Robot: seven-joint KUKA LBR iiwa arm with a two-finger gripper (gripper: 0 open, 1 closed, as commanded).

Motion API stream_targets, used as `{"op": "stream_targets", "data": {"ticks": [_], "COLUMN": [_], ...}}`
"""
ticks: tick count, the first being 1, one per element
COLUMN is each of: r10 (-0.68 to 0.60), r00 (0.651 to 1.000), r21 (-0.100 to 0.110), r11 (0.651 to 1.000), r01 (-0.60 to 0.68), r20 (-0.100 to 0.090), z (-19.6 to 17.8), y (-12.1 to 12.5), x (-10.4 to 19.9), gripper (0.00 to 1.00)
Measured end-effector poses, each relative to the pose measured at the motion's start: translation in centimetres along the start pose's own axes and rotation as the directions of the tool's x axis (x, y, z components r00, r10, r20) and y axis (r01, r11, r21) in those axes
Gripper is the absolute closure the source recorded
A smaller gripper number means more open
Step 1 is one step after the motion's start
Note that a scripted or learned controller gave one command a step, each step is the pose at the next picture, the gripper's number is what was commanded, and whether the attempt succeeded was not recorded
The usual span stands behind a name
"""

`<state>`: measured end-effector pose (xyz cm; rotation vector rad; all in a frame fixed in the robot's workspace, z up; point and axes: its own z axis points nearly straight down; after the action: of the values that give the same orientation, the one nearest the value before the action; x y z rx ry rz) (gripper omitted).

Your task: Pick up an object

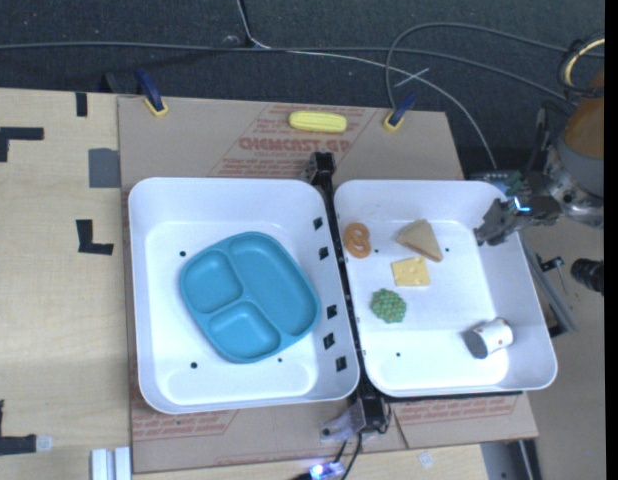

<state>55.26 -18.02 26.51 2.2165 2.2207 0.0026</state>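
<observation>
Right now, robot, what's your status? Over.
Tool at right bin's right rim, holding nothing seen. Pretzel, cheese, broccoli untouched. Path clear.

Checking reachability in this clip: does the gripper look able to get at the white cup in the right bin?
Probably yes. The gripper sits over the right bin's upper right rim, and the white cup lies on its side below it with bare floor around it and nothing covering it.
</observation>
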Motion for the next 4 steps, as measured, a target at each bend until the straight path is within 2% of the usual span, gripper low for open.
{"op": "stream_targets", "data": {"ticks": [1, 2, 4], "r10": [0.001, -0.004, -0.004], "r00": [1.000, 1.000, 1.000], "r21": [0.003, 0.005, 0.008], "r11": [1.000, 1.000, 1.000], "r01": [-0.001, 0.004, 0.004], "r20": [-0.001, -0.003, -0.003], "z": [-1.7, -0.7, 2.9], "y": [0.0, 0.6, -1.0], "x": [0.0, 5.3, 15.7], "gripper": [1.00, 1.00, 1.00]}}
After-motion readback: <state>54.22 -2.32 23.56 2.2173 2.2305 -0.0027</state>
